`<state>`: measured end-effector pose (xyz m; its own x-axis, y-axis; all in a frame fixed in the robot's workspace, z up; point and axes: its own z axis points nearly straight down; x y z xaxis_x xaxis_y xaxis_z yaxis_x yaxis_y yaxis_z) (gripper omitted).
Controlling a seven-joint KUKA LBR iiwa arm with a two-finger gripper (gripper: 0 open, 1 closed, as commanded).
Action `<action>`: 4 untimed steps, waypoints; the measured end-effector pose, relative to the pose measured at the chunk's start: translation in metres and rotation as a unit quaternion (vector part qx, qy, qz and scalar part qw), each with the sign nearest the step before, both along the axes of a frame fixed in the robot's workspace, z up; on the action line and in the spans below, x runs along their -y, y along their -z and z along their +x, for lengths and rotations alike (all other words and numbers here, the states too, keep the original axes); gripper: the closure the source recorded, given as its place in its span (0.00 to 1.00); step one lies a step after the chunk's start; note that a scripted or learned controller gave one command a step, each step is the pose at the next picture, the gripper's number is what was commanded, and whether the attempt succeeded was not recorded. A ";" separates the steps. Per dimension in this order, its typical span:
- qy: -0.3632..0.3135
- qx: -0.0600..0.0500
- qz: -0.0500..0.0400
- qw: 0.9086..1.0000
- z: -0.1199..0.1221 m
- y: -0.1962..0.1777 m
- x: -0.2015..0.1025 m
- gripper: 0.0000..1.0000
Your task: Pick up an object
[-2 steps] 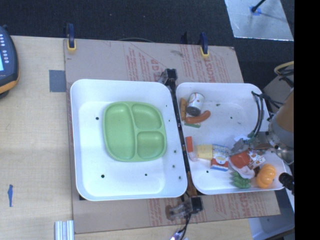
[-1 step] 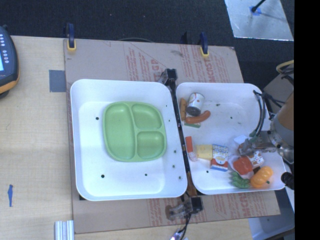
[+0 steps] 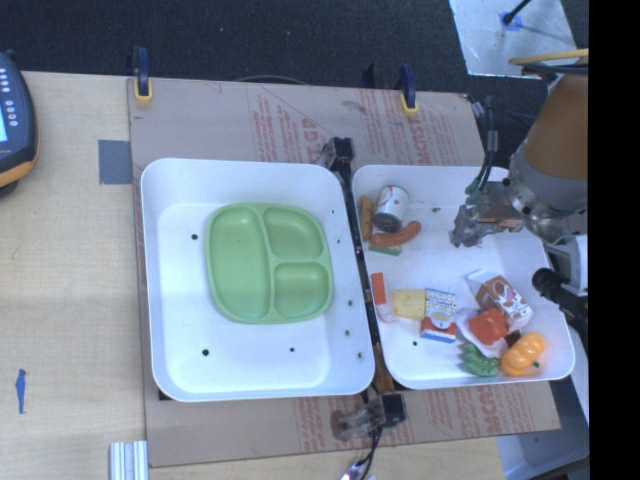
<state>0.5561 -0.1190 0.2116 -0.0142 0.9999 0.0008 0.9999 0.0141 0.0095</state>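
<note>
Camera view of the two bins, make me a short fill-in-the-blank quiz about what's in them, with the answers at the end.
1. The green divided plate lies in the ____ bin.
2. The green plate has ____ compartments.
3. The gripper hovers over the ____ bin.
4. The orange toy sits near the right bin's ____ corner.

Answers: left; three; right; lower right

A light wooden bench top (image 3: 60, 298) spreads across the lower and left part of the view, overlaid by a brown cardboard sheet (image 3: 250, 118) printed with faint red lettering and held at its far edge by two blue-and-yellow clamps (image 3: 142, 76). A grey tape patch (image 3: 114, 161) sits on the wood just left of the cardboard. Beyond the bench lies dark carpeted floor (image 3: 280, 18), with a pale sheet (image 3: 510, 23) on it at upper right.
</note>
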 end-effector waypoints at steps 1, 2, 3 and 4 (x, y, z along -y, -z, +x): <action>0.008 -0.004 -0.003 1.000 0.023 0.000 0.087 1.00; 0.005 -0.010 0.001 1.000 -0.016 0.068 0.090 1.00; 0.005 -0.006 -0.001 1.000 -0.013 0.064 0.091 0.00; 0.005 -0.009 0.000 1.000 -0.052 0.123 0.093 0.00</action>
